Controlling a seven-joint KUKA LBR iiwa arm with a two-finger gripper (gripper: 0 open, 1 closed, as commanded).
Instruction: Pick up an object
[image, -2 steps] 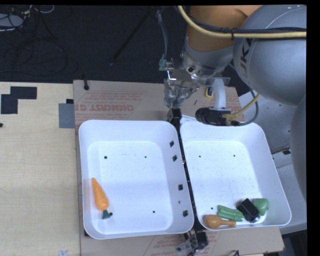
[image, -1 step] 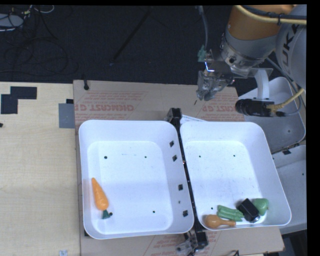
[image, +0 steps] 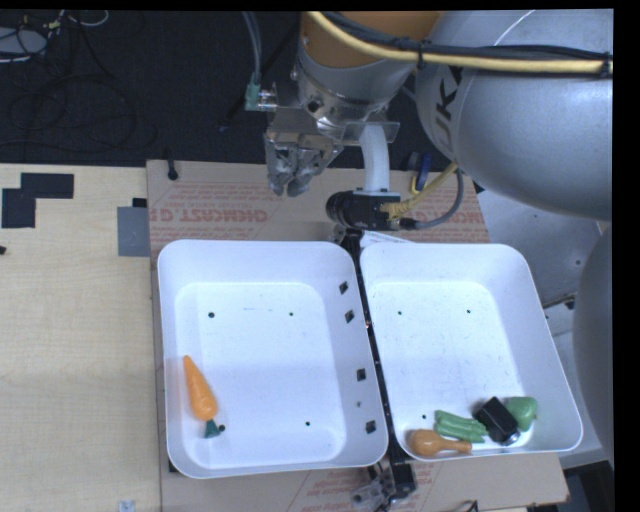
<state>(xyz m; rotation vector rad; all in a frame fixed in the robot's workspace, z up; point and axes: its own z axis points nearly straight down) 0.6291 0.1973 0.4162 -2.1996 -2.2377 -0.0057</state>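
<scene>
Jaws (image: 296, 178) hover beyond the left bin (image: 180, 270), holding nothing.

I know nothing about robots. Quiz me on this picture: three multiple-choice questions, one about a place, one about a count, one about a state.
1. Where does the carrot lie?
A. left bin
B. right bin
C. on the cardboard

2. How many things lie in the right bin?
A. one
B. two
C. four

3. The pincer is:
A. pressing on the carrot
B. raised beyond the bins' far edge
C. down inside the right bin

Answers: 1 A, it rests by the left bin's near-left corner. 2 C, four small things cluster in the near corner. 3 B, it hangs above the cardboard.
</scene>
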